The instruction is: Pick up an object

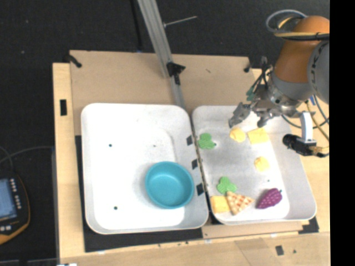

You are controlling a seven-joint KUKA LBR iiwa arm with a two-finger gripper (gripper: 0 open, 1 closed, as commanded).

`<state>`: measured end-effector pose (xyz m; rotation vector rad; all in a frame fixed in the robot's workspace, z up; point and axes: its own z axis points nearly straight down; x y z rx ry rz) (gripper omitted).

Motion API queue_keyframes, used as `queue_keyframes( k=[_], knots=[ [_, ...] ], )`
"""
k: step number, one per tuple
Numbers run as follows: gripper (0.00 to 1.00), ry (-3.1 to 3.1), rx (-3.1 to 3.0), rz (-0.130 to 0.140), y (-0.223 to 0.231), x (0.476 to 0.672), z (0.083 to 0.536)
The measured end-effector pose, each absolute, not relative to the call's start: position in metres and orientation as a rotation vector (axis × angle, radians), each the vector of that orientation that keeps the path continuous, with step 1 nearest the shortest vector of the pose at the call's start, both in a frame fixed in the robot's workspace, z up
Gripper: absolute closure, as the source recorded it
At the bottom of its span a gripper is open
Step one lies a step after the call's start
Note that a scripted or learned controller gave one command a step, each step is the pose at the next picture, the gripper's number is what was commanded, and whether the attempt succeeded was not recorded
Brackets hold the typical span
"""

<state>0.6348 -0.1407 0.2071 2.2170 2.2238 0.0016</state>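
You're at the approach — the end effector (250, 115) hangs spread open, gripping nothing, just above the yellow block (258, 136); next, lower it squarely and close.

Arm reaching in from my right, wrist bent down, gripper low.

From my station I see the arm (302, 49) entering at the upper right, its orange band wide and rounded above the grey wrist, with cables trailing off the wrist's right side. The wrist tips downward and to the left, and the gripper (250, 117) hangs below it with its two dark fingers (240, 115) splayed apart, tips pointing down and angled away from each other. Nothing sits between them that I can make out. The fingertips themselves are small and slightly blurred on my feed.
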Motion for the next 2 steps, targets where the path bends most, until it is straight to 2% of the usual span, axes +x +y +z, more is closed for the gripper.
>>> queue_keyframes(
  k=[1,2],
  knots=[
    [0.00,2.224,2.216,0.001,-0.141,0.635,0.207],
    [0.00,2.222,2.222,-0.007,-0.146,0.641,0.148]
  ],
)
